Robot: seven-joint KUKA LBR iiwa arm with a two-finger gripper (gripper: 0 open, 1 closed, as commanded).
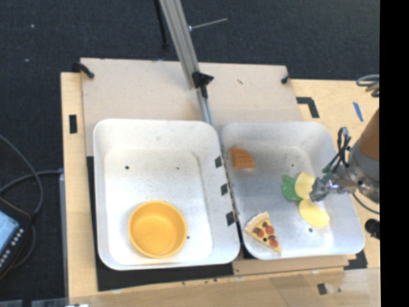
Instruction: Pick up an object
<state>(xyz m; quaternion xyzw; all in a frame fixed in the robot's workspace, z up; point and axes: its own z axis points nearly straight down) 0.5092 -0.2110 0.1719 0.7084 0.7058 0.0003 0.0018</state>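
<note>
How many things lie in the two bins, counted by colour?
Yellow: 3, the bowl in the left bin, a pale piece at the gripper, a flat piece below it.
Green: 1, a piece.
Orange-brown: 1, a bread-like piece.
Mixed: 1, the pizza slice.
Total: 6

Two shallow white bins sit side by side on the bench [77, 171]: the left bin [160, 146] holds a yellow bowl [157, 228] near its front, and the right bin [281, 139] holds a brown bread piece [242, 159] near its left wall, a pizza slice [263, 230] at the front, a green and yellow toy [296, 187] and a yellow lemon-like piece [314, 215]. The arm [367, 152] reaches in from the right, its claw [317, 191] low at the right side of the green and yellow toy, just above the yellow piece.
</note>
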